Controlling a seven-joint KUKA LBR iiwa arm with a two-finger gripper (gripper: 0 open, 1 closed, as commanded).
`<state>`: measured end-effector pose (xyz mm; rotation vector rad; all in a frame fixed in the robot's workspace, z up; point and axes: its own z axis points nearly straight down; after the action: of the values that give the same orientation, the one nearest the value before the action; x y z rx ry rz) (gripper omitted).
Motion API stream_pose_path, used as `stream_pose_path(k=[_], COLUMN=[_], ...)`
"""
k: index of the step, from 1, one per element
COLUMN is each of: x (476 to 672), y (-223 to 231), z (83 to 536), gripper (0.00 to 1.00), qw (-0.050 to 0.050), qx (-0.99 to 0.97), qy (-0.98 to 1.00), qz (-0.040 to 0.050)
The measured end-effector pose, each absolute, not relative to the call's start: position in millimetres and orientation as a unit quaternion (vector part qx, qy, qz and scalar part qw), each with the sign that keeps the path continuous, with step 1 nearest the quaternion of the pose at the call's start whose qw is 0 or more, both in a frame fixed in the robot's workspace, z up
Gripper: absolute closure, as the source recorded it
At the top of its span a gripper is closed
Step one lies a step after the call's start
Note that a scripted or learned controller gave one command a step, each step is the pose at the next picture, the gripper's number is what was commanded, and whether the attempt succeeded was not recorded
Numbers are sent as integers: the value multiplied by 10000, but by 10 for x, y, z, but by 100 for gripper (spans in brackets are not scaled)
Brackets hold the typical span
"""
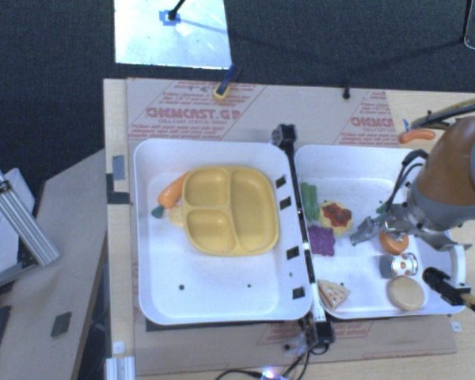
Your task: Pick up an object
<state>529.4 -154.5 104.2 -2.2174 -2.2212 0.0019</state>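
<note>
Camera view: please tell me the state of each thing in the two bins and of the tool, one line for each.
yellow divided plate: flat in left bin, right side up.
toy carrot: lying against the plate's left edge.
purple grapes: lying in right bin.
pizza slice: lying flat, near bin's front edge.
round cookie: lying flat.
tool: low over right bin, grip unclear.

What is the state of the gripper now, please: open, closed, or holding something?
Gripper: over the right bin, near the orange piece; open or closed cannot be told.
</note>
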Motion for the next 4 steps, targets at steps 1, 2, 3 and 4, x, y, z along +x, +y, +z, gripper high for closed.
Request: stream_pose_path(k=[1,2,3,4], x=[5322,5348,5420,5441], y=[-1540,-1584,-1603,-1581], z=[881,1011,1459,1896], gripper=[0,100,100,100], qw=[-19,-106,-22,-27], qx=[-7065,-7070,-7057,-7057], qy=[-7077,-7071,-7086,-7085], qz=[-21,-27,-12,-16])
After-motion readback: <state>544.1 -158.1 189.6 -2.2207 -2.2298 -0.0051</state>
